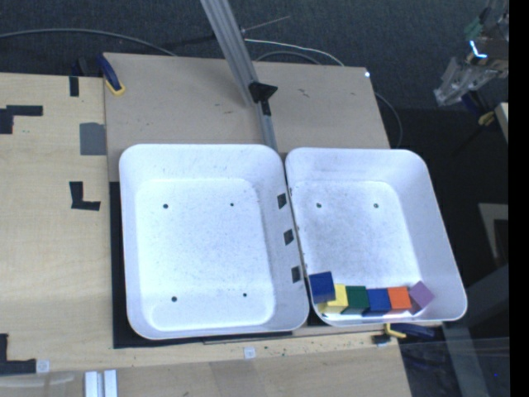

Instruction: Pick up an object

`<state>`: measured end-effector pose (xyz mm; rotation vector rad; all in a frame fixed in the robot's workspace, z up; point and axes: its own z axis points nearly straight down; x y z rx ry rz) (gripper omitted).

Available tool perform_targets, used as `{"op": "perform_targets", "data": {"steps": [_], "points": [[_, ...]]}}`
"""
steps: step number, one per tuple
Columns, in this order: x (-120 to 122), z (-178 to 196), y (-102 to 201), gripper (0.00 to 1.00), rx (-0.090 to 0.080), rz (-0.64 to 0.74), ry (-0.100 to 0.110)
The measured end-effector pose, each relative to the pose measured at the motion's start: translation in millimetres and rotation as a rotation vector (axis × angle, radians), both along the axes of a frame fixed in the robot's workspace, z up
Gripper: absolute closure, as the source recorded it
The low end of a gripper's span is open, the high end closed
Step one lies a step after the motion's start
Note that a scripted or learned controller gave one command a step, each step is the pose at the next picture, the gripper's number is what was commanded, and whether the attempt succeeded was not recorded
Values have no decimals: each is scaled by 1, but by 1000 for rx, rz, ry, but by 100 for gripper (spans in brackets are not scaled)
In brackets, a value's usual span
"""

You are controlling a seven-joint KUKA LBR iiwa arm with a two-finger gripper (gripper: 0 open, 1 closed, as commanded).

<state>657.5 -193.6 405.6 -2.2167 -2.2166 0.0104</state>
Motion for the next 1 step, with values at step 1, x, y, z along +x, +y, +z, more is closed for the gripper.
{"op": "perform_targets", "data": {"steps": [1], "points": [[-20,143,-15,100,-4,1,-18]]}}
